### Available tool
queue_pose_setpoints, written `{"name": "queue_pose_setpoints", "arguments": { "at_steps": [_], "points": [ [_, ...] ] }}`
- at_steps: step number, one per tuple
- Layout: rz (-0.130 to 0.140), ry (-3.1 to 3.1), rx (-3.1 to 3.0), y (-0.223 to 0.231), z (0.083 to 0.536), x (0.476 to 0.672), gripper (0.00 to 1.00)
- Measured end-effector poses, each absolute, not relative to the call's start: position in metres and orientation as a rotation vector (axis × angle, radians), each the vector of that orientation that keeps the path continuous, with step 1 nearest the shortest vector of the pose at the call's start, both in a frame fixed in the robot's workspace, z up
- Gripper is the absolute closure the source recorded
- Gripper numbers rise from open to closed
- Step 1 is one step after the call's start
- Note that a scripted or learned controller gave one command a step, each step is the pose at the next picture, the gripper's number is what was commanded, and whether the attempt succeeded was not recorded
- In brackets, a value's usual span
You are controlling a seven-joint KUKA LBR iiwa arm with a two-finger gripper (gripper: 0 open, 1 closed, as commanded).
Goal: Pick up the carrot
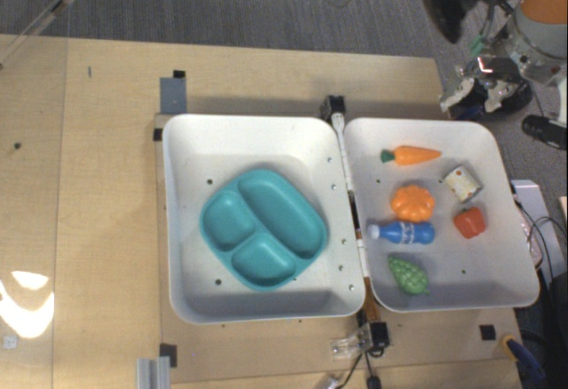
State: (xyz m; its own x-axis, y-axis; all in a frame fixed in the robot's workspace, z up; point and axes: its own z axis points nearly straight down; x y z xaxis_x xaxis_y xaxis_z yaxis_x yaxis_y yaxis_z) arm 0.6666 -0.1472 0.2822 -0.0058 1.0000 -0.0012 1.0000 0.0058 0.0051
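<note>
While the hand [484,90] is hanging beyond the right bin's [497,289] far corner (finger state: cannot tell), the carrot [411,155] is lying near that bin's far wall. Risk: wall and nearby orange pumpkin-like toy [413,202] are crowding any descent.

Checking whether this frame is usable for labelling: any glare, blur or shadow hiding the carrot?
Camera view: the small orange carrot with a green top is evenly lit and unshadowed; glare falls on the tan wooden bench; the grey two-finger gripper looks soft.
</note>
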Motion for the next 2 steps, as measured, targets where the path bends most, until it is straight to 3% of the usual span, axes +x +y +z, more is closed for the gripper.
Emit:
{"name": "queue_pose_setpoints", "arguments": {
  "at_steps": [1, 2],
  "points": [
    [0.005, 2.548, 1.831, -0.106, 0.145, 0.670, 0.00],
    [0.009, 2.702, 1.584, -0.116, 0.089, 0.656, 0.00]
  ]
}}
